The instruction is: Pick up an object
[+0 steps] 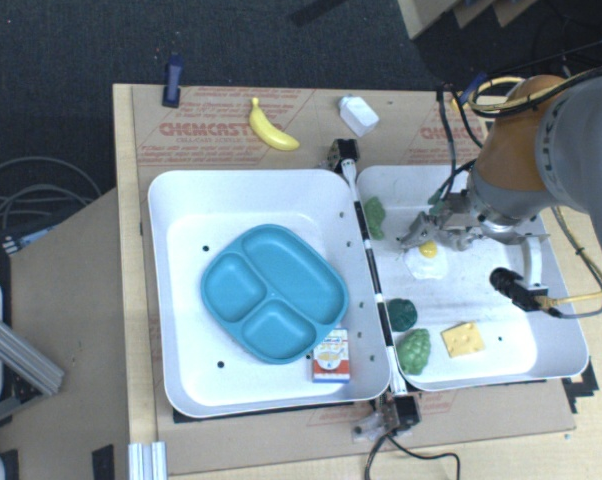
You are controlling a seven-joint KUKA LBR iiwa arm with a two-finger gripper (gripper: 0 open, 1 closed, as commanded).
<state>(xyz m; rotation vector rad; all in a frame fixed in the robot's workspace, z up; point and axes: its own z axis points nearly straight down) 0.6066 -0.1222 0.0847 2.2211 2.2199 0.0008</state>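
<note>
From above, the tool (428, 232) sits low in the right bin (501, 363), right over a small yellow-and-white egg (427, 257); whether it is spread or pressed together I cannot tell. The same bin holds a green piece (374, 214) by the divider, two green items (402, 314) (414, 349) and a yellow cheese block (463, 340). The left bin (181, 268) carries a blue tray (273, 292) and a small carton (331, 357). On the table (221, 133), a banana (271, 128) lies behind the bins.
</note>
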